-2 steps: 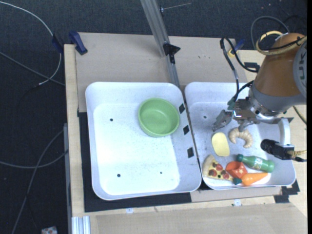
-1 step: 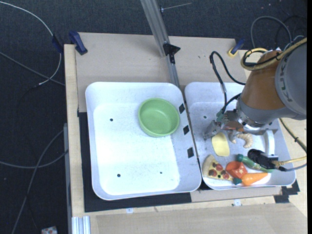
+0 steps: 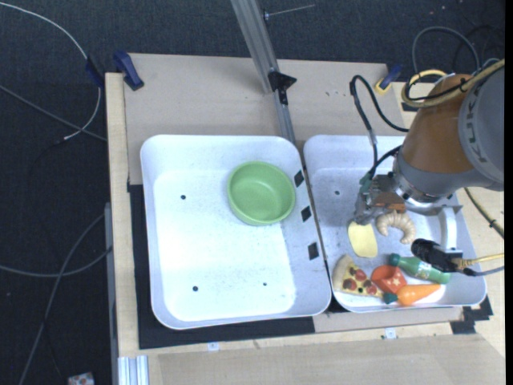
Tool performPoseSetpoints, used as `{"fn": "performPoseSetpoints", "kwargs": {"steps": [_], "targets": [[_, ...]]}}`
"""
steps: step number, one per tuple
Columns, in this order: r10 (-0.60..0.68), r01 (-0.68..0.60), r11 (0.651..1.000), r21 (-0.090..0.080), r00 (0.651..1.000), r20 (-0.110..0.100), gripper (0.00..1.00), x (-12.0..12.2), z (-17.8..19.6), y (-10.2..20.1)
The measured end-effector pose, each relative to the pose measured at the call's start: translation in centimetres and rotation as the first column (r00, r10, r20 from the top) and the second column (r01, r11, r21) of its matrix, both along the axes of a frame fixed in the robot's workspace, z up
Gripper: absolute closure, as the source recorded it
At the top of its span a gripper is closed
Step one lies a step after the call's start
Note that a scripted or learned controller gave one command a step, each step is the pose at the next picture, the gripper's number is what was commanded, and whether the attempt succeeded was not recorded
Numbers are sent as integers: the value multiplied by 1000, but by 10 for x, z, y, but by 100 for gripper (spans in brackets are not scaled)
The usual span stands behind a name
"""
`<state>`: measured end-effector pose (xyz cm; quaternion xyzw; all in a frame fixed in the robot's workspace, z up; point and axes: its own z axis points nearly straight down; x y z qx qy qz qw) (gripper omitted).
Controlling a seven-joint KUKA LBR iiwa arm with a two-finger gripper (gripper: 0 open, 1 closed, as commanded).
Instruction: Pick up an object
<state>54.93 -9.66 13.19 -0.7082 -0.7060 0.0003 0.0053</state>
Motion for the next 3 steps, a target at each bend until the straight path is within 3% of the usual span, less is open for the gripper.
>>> {"fn": "performPoseSetpoints", "kwargs": {"steps": [1,3], "targets": [[3,-3,1000,-6,1000,13,100,-2,45,2],[4,-4,1000,-6,1000,16,100,5,166,-3]]}}
